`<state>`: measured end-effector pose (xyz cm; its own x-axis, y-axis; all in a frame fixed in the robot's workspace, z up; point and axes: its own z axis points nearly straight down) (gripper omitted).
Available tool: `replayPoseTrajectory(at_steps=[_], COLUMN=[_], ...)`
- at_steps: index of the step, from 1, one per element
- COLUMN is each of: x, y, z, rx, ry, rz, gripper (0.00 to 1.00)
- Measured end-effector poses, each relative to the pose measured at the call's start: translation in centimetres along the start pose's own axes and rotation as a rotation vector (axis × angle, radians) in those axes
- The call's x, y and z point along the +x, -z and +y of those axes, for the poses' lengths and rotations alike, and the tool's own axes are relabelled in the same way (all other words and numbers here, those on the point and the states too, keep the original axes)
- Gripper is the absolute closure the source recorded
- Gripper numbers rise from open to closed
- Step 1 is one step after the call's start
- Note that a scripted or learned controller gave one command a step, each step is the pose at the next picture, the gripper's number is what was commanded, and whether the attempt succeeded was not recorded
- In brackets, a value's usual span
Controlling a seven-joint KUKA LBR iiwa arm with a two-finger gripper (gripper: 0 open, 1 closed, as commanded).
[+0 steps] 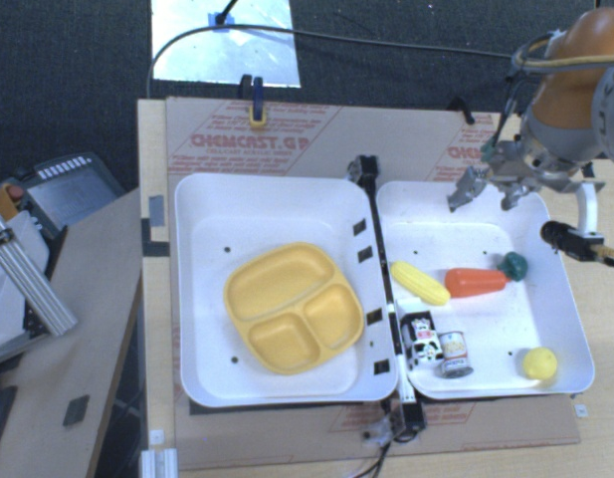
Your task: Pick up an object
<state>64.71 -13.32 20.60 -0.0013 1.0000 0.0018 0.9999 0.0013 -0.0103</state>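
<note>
My gripper (489, 192) hangs over the back of the right bin (565, 312), its two fingers spread open with nothing between them. Below it in the bin lie a yellow corn cob (419, 283), an orange carrot (476, 282) with a green top (513, 265), a small can (453, 354), a black-and-white cow carton (420, 338) and a yellow lemon (539, 363). The gripper is well above and behind all of them, touching none.
The left bin (202, 217) holds a yellow divided plate (292, 307). A black divider strip (379, 277) runs between the bins. The grey arm with its orange band (585, 43) enters from the upper right. A cardboard sheet (287, 137) lies under both bins.
</note>
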Motion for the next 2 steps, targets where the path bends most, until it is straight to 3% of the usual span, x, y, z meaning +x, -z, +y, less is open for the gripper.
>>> replayPoseTrajectory(at_steps=[1, 2], x=[0.0, 0.1], y=[0.7, -5.2], z=[0.3, 1.0], rx=[-0.012, -0.008], ry=[0.002, 0.004], rz=[-0.002, -0.002], gripper=[0.0, 0.0])
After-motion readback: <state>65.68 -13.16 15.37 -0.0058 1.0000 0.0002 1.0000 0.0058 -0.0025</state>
